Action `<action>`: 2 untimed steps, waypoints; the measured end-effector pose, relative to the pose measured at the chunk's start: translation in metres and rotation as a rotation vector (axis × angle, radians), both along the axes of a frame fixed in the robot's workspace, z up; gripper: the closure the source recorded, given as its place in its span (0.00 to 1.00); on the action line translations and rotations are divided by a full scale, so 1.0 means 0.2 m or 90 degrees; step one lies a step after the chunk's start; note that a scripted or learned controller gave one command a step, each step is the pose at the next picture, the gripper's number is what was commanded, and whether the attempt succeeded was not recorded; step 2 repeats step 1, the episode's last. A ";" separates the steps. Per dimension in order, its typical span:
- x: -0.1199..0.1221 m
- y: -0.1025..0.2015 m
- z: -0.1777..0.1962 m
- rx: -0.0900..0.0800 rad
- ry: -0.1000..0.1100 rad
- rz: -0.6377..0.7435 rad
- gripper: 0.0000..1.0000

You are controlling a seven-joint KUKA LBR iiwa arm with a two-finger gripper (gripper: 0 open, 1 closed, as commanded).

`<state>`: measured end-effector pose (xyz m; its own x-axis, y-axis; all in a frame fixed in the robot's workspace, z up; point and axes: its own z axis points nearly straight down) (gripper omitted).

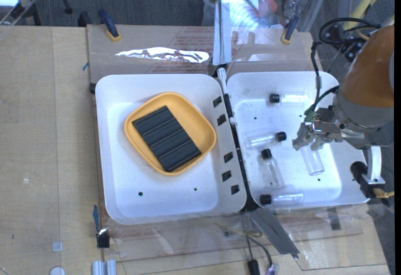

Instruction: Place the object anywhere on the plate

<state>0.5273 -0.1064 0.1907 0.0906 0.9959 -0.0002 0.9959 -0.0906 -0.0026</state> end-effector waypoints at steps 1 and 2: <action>0.00 0.00 0.00 0.000 0.000 0.000 0.00; 0.00 0.00 0.00 0.000 0.000 0.000 0.00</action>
